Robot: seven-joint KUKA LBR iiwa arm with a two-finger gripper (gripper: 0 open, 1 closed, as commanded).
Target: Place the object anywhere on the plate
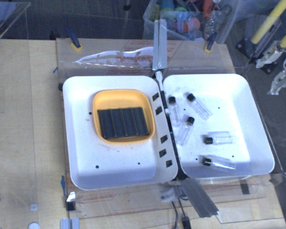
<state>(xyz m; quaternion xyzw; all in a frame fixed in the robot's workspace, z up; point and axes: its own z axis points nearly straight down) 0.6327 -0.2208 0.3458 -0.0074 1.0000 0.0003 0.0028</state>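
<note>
A square yellow plate (122,115) holding a dark ribbed insert (122,122) lies flat in the left bin; five clear black-capped vials (198,105) lie scattered in the right bin

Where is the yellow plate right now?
The yellow plate sits in the left white bin, toward its back, with a dark ribbed block lying on it.

My pale wooden bench top (24,128) fills the left; behind it a dark grey carpeted floor (86,8); a clear plastic tub of coloured toys (193,8) at the back.
</note>
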